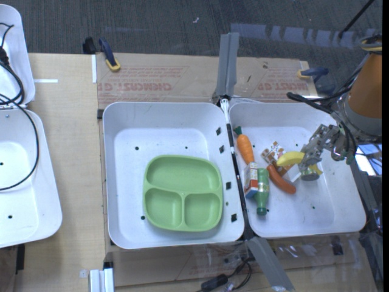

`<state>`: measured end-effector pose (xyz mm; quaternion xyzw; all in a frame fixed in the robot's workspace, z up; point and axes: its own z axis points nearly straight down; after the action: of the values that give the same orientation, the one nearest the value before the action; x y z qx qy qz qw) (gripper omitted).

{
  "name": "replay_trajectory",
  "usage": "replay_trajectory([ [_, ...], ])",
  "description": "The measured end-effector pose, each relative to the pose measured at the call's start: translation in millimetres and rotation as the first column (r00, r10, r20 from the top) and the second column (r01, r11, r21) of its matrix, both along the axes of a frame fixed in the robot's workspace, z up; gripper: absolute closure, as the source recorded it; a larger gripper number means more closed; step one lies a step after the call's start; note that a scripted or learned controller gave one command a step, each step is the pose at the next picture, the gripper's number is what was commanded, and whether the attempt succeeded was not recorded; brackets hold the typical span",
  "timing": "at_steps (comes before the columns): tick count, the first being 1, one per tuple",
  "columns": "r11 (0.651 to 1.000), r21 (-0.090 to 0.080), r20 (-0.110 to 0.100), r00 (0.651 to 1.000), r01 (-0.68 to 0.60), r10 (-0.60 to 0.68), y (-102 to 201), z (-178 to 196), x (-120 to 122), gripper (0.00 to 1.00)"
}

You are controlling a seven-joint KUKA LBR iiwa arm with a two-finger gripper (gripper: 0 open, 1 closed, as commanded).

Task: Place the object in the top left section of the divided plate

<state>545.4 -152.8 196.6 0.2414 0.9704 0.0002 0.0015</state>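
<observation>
A light green divided plate (182,193) lies in the left bin (121,163), with one wide section at the top and two smaller ones below. In the right bin (340,212) lie a toy carrot (244,148), a green bottle (262,191), a small white and red carton (250,180), a red sausage (281,179), a yellow banana (290,158) and a small printed packet (272,152). My gripper (310,163) hangs over the right bin, just right of the banana, with its metal fingers pointing down and left near a small round grey piece (310,174).
A grey divider (228,72) runs between the two bins. Blue clamps (109,53) sit on the cardboard bench behind them. Further white trays with a black cable (18,132) stand at the far left. The arm's orange band (371,90) is at the right edge.
</observation>
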Motion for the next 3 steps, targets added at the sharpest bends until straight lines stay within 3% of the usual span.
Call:
replay_trajectory([
  [1,0.998,0.000,-0.002,0.998,0.064,-0.064,-19,-105,-26,1.00],
  [2,0.960,0.000,0.000,0.960,-0.279,0.279,36,-15,-67,1.00],
  [3,0.861,0.000,-0.001,0.861,-0.509,0.509,23,-22,-42,1.00],
])
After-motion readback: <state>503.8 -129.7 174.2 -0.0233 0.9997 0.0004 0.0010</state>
